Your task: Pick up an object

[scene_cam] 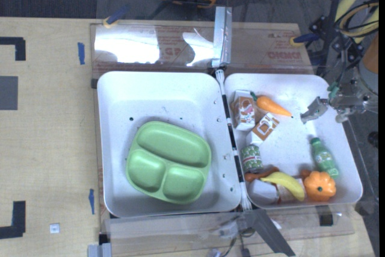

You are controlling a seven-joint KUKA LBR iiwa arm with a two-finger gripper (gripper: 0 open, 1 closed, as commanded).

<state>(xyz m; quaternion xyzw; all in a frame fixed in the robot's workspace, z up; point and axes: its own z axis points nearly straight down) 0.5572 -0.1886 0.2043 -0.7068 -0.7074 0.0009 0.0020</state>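
Fingers of the gripper point(325, 108) hang at the right bin's point(289, 84) far right edge; whether they are parted or closed I cannot tell, and nothing shows between them. Below sit the green bottle point(323, 157) and orange pumpkin point(319, 185), crowded near the wall, likely awkward to reach.

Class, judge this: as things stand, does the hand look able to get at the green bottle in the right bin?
Probably yes. The hand hangs over the right bin, and the green bottle lies just below it in the picture on bare bin floor, nothing on top; only the orange pumpkin crowds its lower end.
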